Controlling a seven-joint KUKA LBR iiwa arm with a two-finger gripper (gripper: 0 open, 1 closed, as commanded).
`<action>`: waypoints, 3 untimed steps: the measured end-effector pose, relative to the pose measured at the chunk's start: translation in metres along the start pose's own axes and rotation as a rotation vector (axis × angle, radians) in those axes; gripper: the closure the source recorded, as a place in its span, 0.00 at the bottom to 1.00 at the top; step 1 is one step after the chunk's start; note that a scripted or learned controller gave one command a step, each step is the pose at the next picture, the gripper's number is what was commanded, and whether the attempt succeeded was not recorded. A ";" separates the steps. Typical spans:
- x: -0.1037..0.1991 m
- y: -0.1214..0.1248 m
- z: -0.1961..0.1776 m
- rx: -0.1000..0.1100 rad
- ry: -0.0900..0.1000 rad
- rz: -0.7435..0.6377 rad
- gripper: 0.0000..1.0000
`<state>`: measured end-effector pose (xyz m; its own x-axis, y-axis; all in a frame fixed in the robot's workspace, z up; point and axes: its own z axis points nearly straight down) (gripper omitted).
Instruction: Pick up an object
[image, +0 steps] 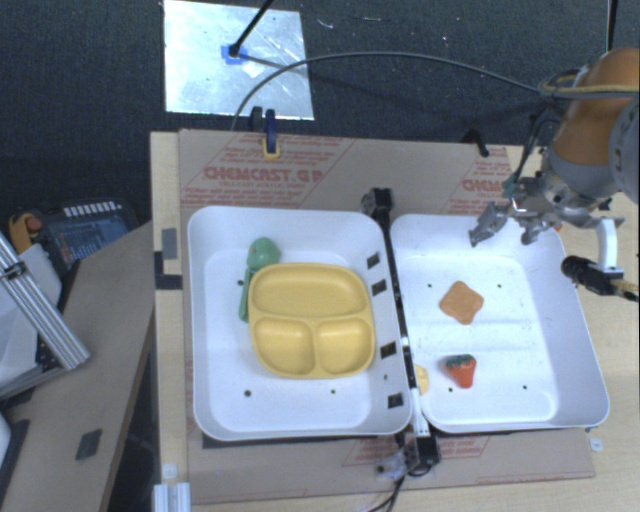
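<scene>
From the overhead camera: the arm (600, 110) is reaching in from the right, its orange band sitting above the wrist, and its gripper (508, 228) is hanging over the far edge of the right bin (570, 350). The two fingers (484, 228) are standing spread apart with nothing between them, so the claw is released and gripping nothing.

Inside the right bin, a flat orange piece (461, 302) is lying near the middle, well apart from the gripper. Nearer the camera, a small red-orange toy with a green top (460, 369) is sitting on the bin floor, just below the orange piece. A small yellow bit (421, 379) is showing at the bin's left wall, beside the divider (392, 310) where the two bins are meeting.

In the left bin (215, 300), a yellow tray (310, 320) with three compartments is lying flat in the middle. A green object (258, 262) is peeking out from behind the tray's far left corner, touching or partly under it; which one cannot be told.

Both bins are resting on a cardboard sheet (300, 170) printed with red lettering. Beyond it, a shiny metal plate (200, 60) is lying on the dark floor, with a black cable (420, 60) arcing across toward the arm.
</scene>
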<state>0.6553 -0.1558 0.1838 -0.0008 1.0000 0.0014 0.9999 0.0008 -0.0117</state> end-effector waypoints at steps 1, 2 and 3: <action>0.000 0.003 -0.009 -0.014 -0.002 -0.002 0.00; 0.011 0.002 0.044 -0.011 -0.001 -0.005 0.00; 0.011 0.004 0.094 -0.012 -0.002 -0.006 0.00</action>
<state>0.6577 -0.1443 0.0893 -0.0068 1.0000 -0.0006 1.0000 0.0068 0.0007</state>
